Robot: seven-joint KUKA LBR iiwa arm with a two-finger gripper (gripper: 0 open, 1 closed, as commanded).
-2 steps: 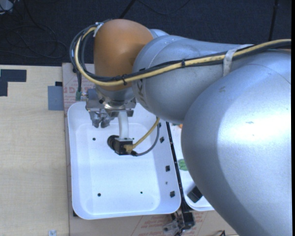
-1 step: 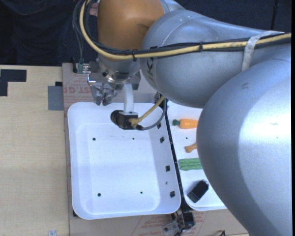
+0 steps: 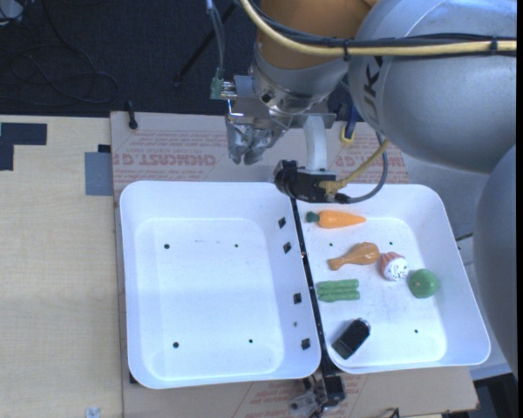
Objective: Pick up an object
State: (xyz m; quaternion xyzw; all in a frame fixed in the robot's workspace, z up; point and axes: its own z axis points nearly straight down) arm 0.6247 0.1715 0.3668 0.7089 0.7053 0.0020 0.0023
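Camera view: we see the grey arm (image 3: pixel 436 68) above the far rim, its end effector (image 3: pixel 248 146) outside both bins; we cannot tell its state. The right bin (image 3: pixel 458 320) holds 6 candidates: carrot (image 3: pixel 340 219), drumstick (image 3: pixel 354 255), green pod (image 3: pixel 337 291), black block (image 3: pixel 351 338), green ball (image 3: pixel 424 283), spotted ball (image 3: pixel 393 266). Risks: a descent striking the divider; crowded balls rolling from contact.
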